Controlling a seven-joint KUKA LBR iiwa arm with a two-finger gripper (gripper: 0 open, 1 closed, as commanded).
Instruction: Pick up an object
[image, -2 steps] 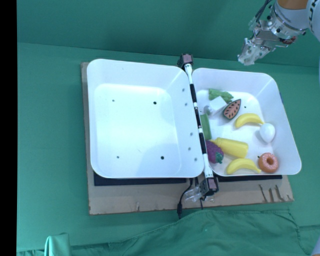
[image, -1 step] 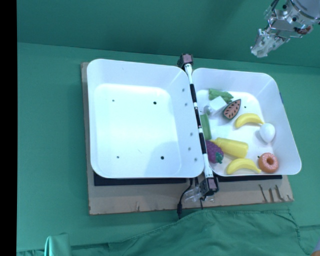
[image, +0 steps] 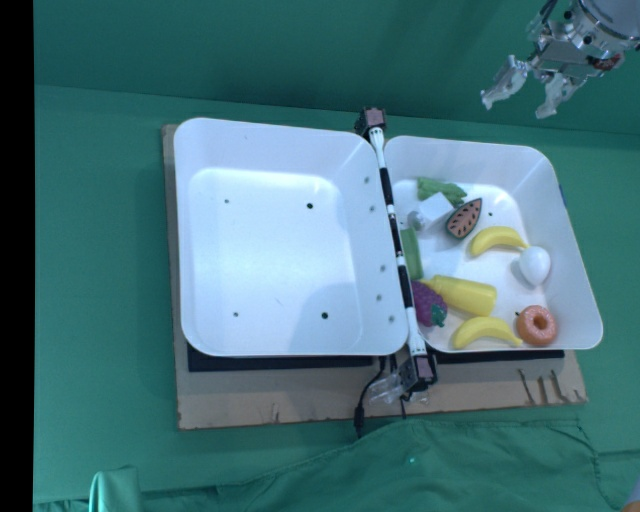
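Fingers spread and holding nothing, the gripper (image: 533, 88) hangs beyond the right bin's (image: 570, 225) far edge, where crowded toys like the banana (image: 497, 239) risk a glancing miss.

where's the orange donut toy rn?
The orange ring-shaped donut toy lies in the right white bin, at its near right corner, just right of a yellow plastic banana and below the white egg.
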